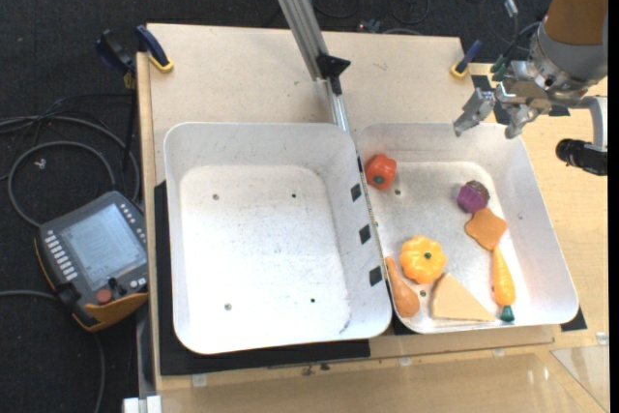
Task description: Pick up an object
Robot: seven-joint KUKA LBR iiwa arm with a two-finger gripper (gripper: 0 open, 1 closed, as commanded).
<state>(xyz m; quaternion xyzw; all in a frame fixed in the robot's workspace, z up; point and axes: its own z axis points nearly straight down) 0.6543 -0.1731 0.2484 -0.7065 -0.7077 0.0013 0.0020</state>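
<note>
From my station I see the grey two-finger claw (495, 118) hanging over the far right corner of the right white bin (538, 198), its fingers spread apart with nothing between them. The grey arm with its orange band (580, 0) comes in from the bench's right edge behind it.

Nearest the claw, below it in the bin's far half, lies a small purple round toy vegetable (472, 196), apart from the fingers. Just beside it toward the near edge sits an orange toast-shaped piece (486, 228), and past that an orange toy carrot with a green tip (502, 280) along the right wall. A red-orange toy tomato (380, 170) rests at the bin's far left corner, well apart from the claw. Near the near edge I see a yellow-orange toy pumpkin (424, 258), a tan wedge (456, 301) and a slim orange piece (403, 290) against the left wall.

The left white bin (193, 150) sits alongside, touching the right one.
</note>
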